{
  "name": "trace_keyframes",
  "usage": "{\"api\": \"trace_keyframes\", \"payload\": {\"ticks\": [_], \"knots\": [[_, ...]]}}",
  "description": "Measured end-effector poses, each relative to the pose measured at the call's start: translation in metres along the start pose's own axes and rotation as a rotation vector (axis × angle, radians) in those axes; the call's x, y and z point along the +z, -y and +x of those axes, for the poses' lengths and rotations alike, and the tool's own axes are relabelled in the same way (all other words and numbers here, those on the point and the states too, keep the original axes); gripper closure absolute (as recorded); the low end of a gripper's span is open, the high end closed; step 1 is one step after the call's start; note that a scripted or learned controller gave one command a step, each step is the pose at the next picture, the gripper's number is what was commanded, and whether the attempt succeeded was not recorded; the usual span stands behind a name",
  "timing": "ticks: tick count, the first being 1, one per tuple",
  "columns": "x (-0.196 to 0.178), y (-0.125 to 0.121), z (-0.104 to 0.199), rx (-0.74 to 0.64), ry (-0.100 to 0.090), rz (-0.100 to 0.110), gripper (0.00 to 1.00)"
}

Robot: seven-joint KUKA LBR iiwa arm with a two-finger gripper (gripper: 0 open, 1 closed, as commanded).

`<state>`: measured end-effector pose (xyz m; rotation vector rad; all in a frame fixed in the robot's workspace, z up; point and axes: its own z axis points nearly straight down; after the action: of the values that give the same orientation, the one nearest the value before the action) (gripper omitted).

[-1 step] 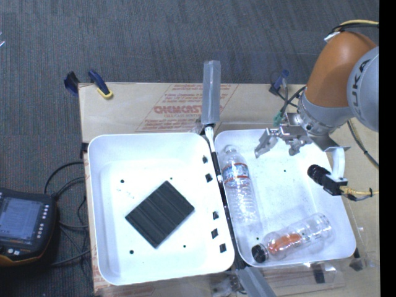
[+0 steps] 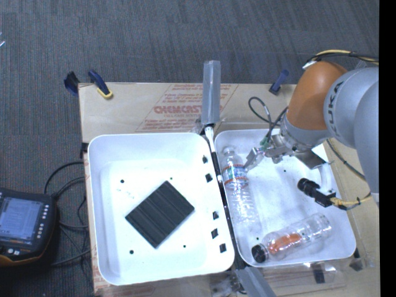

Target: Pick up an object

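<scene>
1. A clear water bottle (image 2: pixel 238 187) lies along the left wall of the right bin (image 2: pixel 346 228), cap end toward the back, label near its neck; we take it as the likeliest object for the pick, being nearest the tool.
2. The gripper (image 2: pixel 255 158) hangs just beside the bottle's upper end, on its right, and we cannot tell how its tips are set; nothing shows between them.
3. The grey arm (image 2: pixel 346 104), with its orange band (image 2: pixel 312 98), reaches in from the right over the bin's back edge.
4. A second clear bottle (image 2: pixel 292 235), orange contents inside and dark cap to the left, lies across the bin's front, well apart from the tool.
5. In the left bin (image 2: pixel 99 228) a dark ribbed slab (image 2: pixel 160 213) rests flat.
6. We judge this the approach step: nothing is lifted. The next move calls for centring over the bottle's body, straddling it crosswise, descending and closing.
</scene>
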<state>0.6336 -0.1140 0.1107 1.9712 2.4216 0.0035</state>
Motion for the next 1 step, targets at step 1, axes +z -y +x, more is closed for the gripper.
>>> {"api": "trace_keyframes", "payload": {"ticks": [1], "knots": [[0.0151, 0.0293, 0.0126, 0.006, 0.009, 0.001, 0.0]]}}
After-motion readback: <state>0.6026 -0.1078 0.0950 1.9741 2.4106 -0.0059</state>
